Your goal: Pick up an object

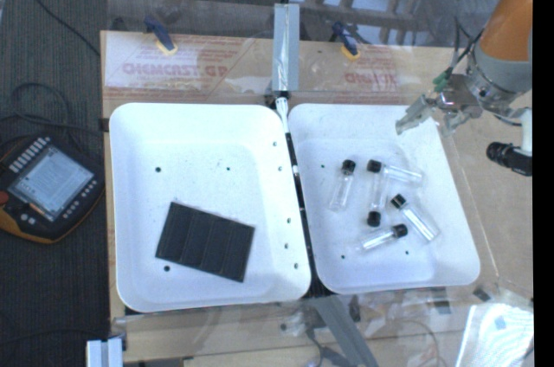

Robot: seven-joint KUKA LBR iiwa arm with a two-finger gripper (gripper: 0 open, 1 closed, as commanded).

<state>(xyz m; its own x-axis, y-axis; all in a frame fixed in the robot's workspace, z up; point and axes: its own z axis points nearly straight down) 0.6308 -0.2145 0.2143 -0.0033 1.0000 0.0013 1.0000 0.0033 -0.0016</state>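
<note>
Several clear vials with black caps lie in the right bin (pixel 450 270): one (pixel 341 186) at the left, one (pixel 375 194) in the middle, one (pixel 398 173) further back, one (pixel 414 218) to the right and one (pixel 383 238) nearest the front. My gripper (pixel 433 118) hangs over the back right corner of that bin, above and behind the vials. It is open, with nothing between its fingers (pixel 409 120). A flat black ribbed panel (pixel 205 241) rests in the left bin (pixel 138 131).
A grey divider (pixel 285 45) stands behind the seam between the bins. Two clamps (pixel 159 33) (pixel 346 40) hold the board at the back. A handheld pendant (pixel 45 182) lies on the floor at the left.
</note>
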